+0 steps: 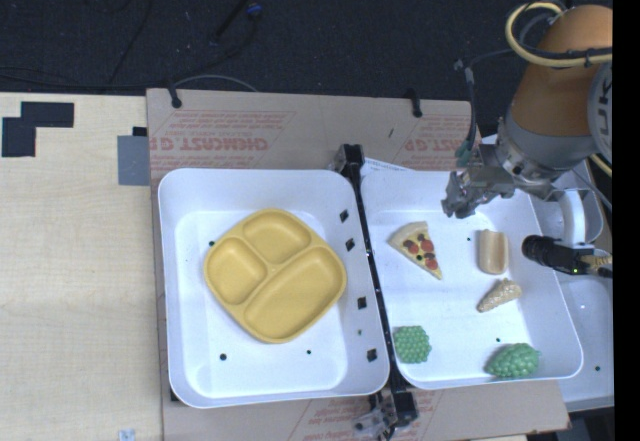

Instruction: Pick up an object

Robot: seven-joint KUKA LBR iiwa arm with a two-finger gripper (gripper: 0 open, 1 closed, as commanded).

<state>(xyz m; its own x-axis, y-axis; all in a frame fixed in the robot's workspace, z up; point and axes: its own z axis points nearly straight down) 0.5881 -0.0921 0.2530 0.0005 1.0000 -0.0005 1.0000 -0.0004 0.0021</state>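
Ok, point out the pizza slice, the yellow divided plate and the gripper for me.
pizza slice point(418, 248): camera view, on its topped middle.
yellow divided plate point(296, 291): camera view, on the largest compartment's floor.
gripper point(461, 206): camera view, at the tips of its jaws.

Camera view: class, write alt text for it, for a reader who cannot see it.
A grey and orange robot arm holds its gripper above the right bin, which contains a pizza slice, a bread roll, a beige wedge and two green clumps. The left bin holds a yellow divided plate.
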